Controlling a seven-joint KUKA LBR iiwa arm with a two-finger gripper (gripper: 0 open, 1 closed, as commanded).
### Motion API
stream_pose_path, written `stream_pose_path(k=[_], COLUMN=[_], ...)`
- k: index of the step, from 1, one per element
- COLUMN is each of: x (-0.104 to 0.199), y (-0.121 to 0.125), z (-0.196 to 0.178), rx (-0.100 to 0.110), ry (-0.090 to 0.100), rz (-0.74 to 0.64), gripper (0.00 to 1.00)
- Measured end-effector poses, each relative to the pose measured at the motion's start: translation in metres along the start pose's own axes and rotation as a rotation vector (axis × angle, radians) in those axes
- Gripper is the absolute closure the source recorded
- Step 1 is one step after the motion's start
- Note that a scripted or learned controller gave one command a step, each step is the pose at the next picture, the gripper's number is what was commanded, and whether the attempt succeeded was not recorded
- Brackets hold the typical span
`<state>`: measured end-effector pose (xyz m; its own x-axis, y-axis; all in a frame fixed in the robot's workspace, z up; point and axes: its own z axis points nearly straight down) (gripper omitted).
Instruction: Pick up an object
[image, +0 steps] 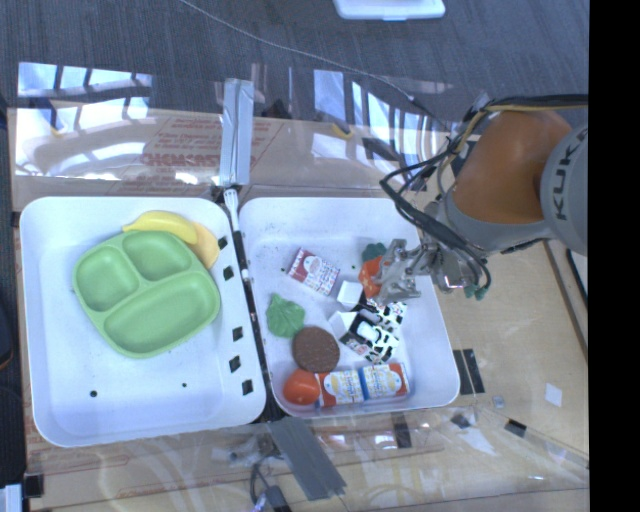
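The gripper (392, 285) hangs directly above the cow-patterned carton (374, 332), which lies just below it in the right bin (440, 340); jaw state indeterminate.

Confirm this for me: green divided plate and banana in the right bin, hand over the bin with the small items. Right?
Not quite. The green plate and the banana lie in the left bin, not the right one. The rest holds: the hand is over the right bin, which holds the small items. The camera view shows it.
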<state>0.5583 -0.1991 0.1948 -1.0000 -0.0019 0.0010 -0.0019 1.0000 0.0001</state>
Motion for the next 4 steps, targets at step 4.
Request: stream_pose_path(k=[4], x=[-0.023], y=[0.108], z=[0.101], rx=[0.001], ry=[-0.005], rz=[0.166], gripper=[0.0])
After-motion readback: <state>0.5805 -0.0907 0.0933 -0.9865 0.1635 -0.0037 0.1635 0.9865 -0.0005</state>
